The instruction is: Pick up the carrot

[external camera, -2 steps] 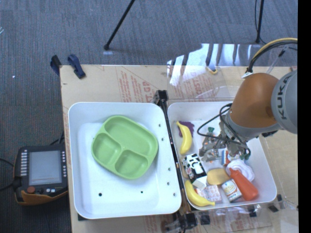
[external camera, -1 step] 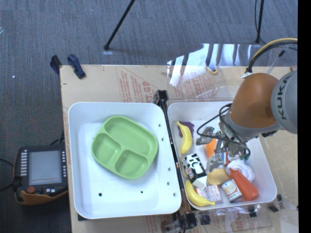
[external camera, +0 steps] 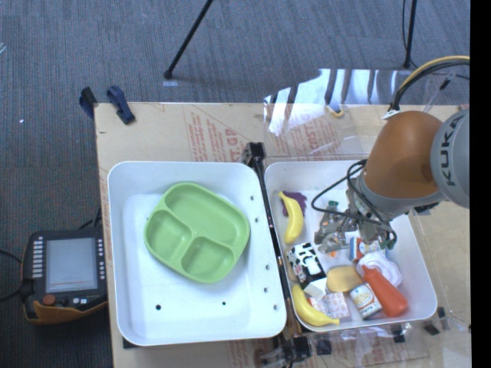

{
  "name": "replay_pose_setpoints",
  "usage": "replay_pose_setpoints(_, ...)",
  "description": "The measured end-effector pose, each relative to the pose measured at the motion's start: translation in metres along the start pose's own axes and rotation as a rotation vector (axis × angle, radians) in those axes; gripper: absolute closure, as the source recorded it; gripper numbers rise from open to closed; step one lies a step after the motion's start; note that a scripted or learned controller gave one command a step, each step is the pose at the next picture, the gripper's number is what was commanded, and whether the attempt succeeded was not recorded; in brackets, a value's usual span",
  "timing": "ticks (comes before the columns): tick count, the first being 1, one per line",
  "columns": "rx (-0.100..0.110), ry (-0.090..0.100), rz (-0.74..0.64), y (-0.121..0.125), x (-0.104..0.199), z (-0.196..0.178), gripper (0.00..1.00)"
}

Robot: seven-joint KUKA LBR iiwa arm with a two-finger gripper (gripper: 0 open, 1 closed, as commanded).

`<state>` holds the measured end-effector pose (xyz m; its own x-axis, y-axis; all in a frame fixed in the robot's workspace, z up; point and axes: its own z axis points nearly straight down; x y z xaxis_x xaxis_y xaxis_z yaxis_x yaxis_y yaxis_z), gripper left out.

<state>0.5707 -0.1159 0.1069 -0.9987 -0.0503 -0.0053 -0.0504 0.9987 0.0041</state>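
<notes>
1. Camera view: pincer (external camera: 347, 234) low in right bin (external camera: 420, 251), among clutter; whether wide or narrow cannot be told.
2. Carrot (external camera: 383, 291) lies near-right in that bin, beside the pincer, ungripped.
3. Green plate (external camera: 197, 231) in left bin (external camera: 126, 205).

One fixed cam above bench (external camera: 215, 133), slanted down, mid-range; both bins centre frame, floor (external camera: 69, 44) along top.

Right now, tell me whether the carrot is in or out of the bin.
In: the carrot lies inside the right bin, near its front right corner.
</notes>
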Motion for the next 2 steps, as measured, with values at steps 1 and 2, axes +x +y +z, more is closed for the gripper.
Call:
replay_pose_setpoints(1, 0.006, -0.013, -0.136, 0.047, 0.036, -0.135, 1.0)
replay_pose_setpoints(2, 0.005, 0.009, 0.448, 0.076, 0.04, -0.085, 1.0)
